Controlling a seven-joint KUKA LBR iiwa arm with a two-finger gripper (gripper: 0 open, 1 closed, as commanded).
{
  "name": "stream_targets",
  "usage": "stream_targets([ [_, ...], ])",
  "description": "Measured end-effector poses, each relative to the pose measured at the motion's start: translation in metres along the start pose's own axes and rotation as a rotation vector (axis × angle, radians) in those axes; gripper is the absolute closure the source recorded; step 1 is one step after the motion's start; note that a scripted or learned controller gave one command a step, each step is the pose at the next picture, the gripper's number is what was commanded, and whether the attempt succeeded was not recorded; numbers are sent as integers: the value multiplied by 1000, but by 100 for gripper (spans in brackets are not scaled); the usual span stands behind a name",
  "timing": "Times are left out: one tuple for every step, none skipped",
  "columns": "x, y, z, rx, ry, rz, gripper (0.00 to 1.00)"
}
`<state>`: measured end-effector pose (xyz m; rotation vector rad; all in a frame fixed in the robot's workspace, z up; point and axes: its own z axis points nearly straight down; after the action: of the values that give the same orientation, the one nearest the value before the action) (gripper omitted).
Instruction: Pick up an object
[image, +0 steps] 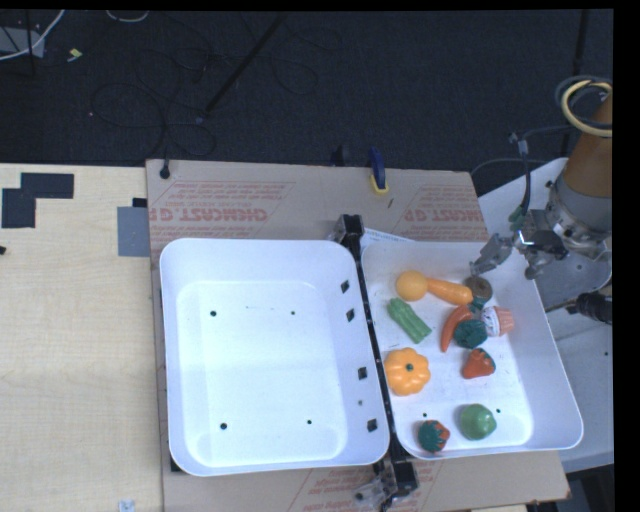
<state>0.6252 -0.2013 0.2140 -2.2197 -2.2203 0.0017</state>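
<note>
Camera view: my pincer (512, 252) hangs spread and unladen over the right bin's (560, 420) far rim. Nearest candidate, the orange carrot (436, 290), lies just left and nearer, long axis running left-right.

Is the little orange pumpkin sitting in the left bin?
No, the orange pumpkin sits in the right bin, near the divider between the bins.

left bin (190, 300) open, toys (445, 340) crowd right bin (555, 400)

two white bins (255, 260), toy foods in right one — pincer (515, 250) above its edge
</note>
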Motion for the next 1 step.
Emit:
stream_targets([
  [80, 16, 118, 10, 6, -7, 0],
])
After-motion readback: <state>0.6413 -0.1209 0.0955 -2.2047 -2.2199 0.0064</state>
